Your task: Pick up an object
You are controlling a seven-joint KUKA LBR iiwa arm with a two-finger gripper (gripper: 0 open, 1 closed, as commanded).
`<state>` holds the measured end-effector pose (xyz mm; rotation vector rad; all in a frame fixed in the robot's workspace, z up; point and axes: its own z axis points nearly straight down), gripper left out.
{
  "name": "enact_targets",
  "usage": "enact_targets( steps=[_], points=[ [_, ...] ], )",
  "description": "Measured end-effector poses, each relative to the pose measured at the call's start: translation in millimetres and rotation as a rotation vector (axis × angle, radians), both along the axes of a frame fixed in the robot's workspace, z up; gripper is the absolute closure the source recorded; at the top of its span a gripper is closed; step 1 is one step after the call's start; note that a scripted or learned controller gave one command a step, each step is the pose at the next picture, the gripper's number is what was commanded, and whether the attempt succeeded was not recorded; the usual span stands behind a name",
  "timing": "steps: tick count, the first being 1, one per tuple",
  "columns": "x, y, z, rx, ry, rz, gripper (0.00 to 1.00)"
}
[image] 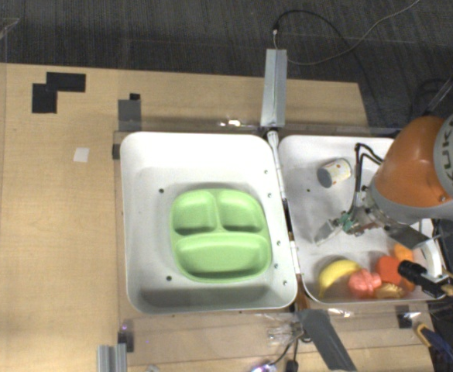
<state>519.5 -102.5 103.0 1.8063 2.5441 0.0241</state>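
Several toys crowd below the gripper (348, 225): banana (336, 272), pink lump (363, 284), orange piece (389, 269); finger spread unclear; cylinder (334, 172) above.

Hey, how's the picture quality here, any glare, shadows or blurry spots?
Camera view: lighting is even and soft; the white bins look bright but not blown out; a faint shadow lies under the green tray; the gripper is small and slightly blurred, so its fingers can't be judged; the fruit at the lower right is soft too.
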Motion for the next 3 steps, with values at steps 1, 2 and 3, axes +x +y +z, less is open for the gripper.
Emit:
enact_targets(
  steps=[1, 2, 3],
  points=[
    [95.7, -78.7, 42.6, -0.001, 0.018, -0.078, 0.00],
    [140.2, -43.2, -17.9, 0.002, 0.046, -0.073, 0.00],
    [141.7, -1.2, -17.4, -0.012, 0.058, -0.086, 0.00]
  ],
)
